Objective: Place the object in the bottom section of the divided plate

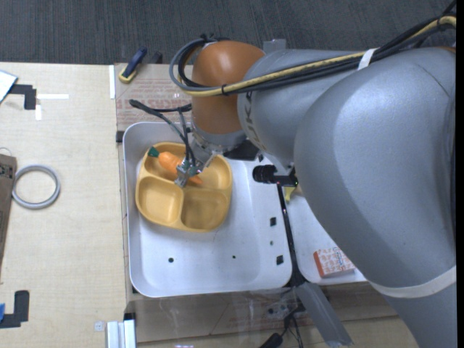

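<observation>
You will find the yellow divided plate (183, 194) resting in the left white bin (196, 267), toward that bin's far-left corner and close to its far wall. The plate has one wide section along its far side and two smaller sections along its near side. A toy carrot (167, 161), orange with a green top, lies in the far section with its green end pointing toward the plate's left rim. The pincer (190, 172) hangs over the plate at the inner edge of the far section, right at the carrot's orange end; its tips are small and crowded against the carrot, so you cannot tell how they stand, nor whether the carrot sits between them. Both near sections of the plate show bare yellow. The grey arm (362, 143) with its orange band (221, 85) reaches in from the right and covers most of the right white bin (312, 245), where a small red-and-white packet (333, 262) lies near the bin's near edge. On the counter (65, 230) to the left of the bins, a roll of tape (34, 186) lies flat, well apart from the plate.
</observation>
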`<state>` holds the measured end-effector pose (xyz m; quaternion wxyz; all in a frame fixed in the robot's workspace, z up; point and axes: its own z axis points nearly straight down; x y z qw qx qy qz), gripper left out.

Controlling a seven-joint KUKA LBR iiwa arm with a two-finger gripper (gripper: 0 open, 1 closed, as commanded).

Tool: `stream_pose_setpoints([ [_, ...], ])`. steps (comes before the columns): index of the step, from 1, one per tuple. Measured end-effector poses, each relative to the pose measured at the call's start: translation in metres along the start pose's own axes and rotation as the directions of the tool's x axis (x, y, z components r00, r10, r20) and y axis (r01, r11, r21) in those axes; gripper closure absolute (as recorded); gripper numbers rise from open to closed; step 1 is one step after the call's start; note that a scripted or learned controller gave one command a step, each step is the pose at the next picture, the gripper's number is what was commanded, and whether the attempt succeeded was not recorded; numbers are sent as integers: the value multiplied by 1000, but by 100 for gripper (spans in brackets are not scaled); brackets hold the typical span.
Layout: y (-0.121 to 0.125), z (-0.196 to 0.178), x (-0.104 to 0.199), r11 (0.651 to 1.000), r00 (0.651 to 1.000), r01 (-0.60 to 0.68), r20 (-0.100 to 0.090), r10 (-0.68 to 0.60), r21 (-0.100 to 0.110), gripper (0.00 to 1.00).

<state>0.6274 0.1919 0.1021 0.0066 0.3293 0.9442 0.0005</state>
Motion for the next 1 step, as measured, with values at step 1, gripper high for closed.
stream_pose_setpoints([
  [1,-1,-4,-9,1000,1000,-6,19,7,-12,0],
])
